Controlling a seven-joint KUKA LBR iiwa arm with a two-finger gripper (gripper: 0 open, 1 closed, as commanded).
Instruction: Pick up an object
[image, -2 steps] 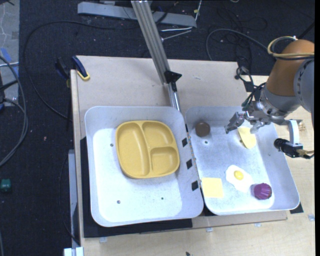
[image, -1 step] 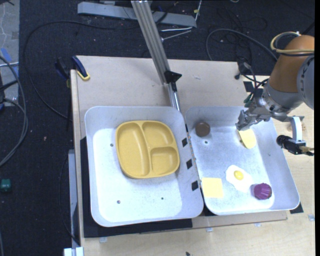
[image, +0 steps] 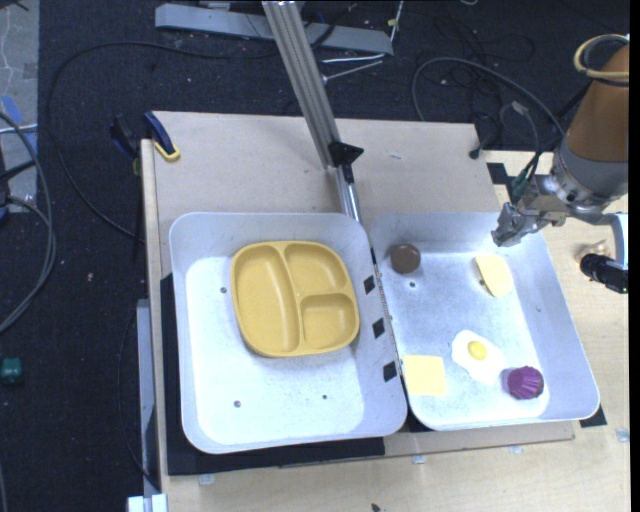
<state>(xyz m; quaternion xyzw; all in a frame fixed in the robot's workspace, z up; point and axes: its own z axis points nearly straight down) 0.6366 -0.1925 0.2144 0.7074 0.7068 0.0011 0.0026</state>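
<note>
Camera view: tool (image: 507, 232) above the right bin (image: 560, 330) edge — grip state unreadable — may clip the rim, missing the pale wedge (image: 493, 274).

Yellow tray (image: 295, 298) looks like smooth, slightly glossy plastic; both bins (image: 270, 410) matt white (a bit speckled), bench (image: 250, 165) pale bare wood.

The grey arm (image: 597, 140), orange-banded above the wrist, reaches in from the right and slants down-left, its gripper (image: 507, 232) at the low end, tip pointing down-left.
</note>
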